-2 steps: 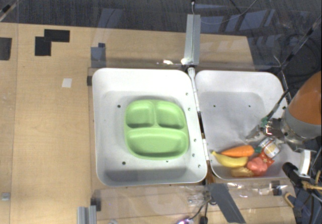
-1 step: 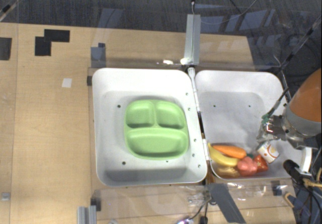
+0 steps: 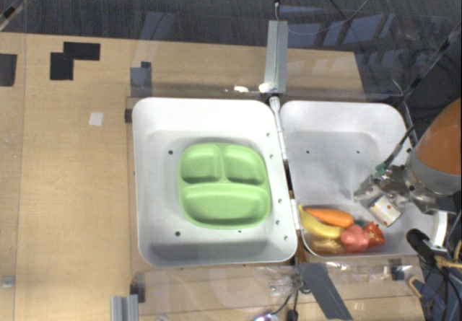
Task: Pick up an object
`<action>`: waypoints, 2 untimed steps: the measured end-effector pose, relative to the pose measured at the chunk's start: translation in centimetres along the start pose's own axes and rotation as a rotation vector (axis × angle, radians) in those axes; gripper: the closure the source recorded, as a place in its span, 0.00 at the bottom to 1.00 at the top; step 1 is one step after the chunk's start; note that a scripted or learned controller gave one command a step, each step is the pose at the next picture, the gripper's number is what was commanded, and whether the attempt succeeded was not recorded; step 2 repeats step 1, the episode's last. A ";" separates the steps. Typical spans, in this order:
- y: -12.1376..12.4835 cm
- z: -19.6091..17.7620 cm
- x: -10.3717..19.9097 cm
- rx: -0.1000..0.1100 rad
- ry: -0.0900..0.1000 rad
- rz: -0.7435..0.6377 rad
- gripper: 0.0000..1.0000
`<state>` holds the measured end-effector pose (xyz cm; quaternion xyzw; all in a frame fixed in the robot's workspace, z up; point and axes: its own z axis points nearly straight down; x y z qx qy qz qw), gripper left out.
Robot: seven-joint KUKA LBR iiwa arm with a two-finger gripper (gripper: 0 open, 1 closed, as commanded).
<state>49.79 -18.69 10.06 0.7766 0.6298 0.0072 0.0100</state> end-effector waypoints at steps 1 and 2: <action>-2.8 -0.2 8.8 0.020 0.003 -0.105 0.00; -2.8 -0.2 8.8 0.020 0.003 -0.105 0.00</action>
